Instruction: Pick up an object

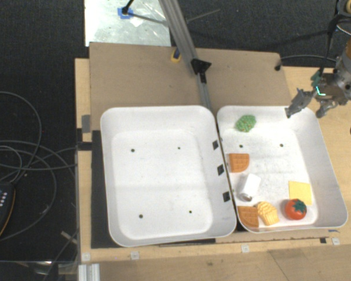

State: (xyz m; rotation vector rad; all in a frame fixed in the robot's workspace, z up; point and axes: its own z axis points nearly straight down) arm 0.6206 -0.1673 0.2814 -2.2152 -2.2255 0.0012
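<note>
The gripper (307, 105) hangs at the far right corner of the right bin (316, 134), fingers spread apart with nothing between them. Nearest to it lies a knobbly green lump (245, 123), alone at the bin's far end, probably the easiest thing to grab: come straight down over it and close across its narrow width. The rest is crowded at the near end: a waffle-textured orange piece (239, 162), a smooth white block (249, 185), a flat yellow square (300, 191), and a glossy round tomato (295, 209), likely to roll.

Even bright light, soft shadows, slightly grainy.
</note>
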